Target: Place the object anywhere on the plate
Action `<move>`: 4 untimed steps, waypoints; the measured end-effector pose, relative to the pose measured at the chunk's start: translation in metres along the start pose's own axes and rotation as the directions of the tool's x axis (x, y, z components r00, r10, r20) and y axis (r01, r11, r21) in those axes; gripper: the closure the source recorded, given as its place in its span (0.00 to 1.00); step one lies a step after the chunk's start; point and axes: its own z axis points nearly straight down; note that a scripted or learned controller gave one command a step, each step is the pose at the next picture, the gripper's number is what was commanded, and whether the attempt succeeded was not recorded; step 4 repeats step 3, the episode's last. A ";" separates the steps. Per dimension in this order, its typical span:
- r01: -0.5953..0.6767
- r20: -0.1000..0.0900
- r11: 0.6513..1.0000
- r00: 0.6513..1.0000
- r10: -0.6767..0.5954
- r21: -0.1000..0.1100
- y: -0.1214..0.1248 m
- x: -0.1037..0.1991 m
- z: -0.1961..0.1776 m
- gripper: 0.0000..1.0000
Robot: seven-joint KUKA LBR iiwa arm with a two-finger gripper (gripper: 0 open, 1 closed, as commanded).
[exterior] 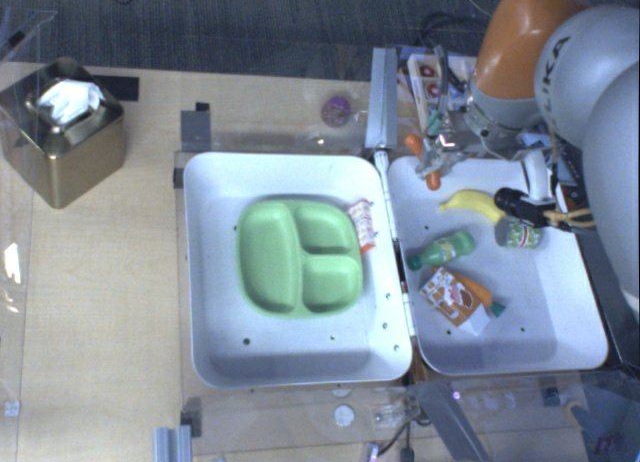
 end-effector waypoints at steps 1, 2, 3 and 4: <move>-0.042 -0.002 0.999 0.999 0.042 0.001 -0.054 0.062 -0.011 1.00; -0.038 -0.003 0.999 0.999 0.038 0.003 -0.081 0.150 0.001 1.00; -0.040 -0.003 0.999 0.999 0.040 0.003 -0.081 0.150 0.001 0.00; -0.040 -0.003 0.999 0.999 0.040 0.003 -0.081 0.150 0.001 0.00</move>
